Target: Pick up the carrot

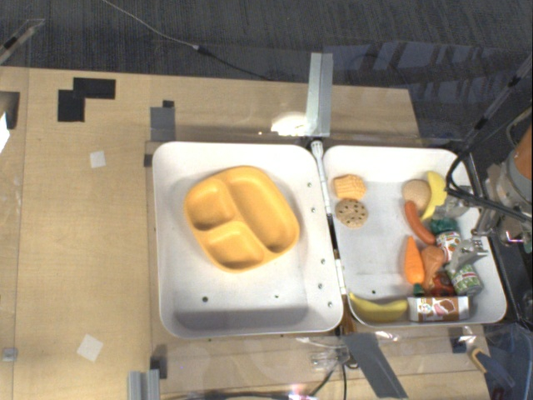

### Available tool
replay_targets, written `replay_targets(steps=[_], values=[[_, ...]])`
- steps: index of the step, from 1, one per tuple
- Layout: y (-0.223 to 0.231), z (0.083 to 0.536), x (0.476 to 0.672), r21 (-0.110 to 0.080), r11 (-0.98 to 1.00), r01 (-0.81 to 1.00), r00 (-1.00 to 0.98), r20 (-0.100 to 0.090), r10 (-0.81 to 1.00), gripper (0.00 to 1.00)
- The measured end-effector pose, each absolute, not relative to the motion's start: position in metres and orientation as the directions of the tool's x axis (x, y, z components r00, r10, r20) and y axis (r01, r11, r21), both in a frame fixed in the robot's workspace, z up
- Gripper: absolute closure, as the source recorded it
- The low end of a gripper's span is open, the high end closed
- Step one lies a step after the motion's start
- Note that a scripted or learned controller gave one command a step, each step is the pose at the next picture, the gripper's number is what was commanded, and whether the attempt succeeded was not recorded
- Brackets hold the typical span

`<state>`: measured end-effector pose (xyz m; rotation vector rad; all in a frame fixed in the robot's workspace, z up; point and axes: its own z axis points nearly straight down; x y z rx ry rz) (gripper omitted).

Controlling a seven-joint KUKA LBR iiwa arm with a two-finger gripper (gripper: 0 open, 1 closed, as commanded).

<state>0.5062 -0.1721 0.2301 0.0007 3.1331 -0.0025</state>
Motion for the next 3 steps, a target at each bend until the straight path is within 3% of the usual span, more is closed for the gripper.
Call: replay_targets(steps=[1,2,3], values=[[-0.163,0.110,0.498,-0.006,0.999,-0.044,-0.999,-0.031,-0.044,0.00],[-0.127,0.090,0.501,-0.001,0.995,0.102,-0.995,-0.017,0.102,0.00],[-0.126,0.103,0.505,-0.001,0.995,0.095,-0.995,-0.026,0.095,1.00]])
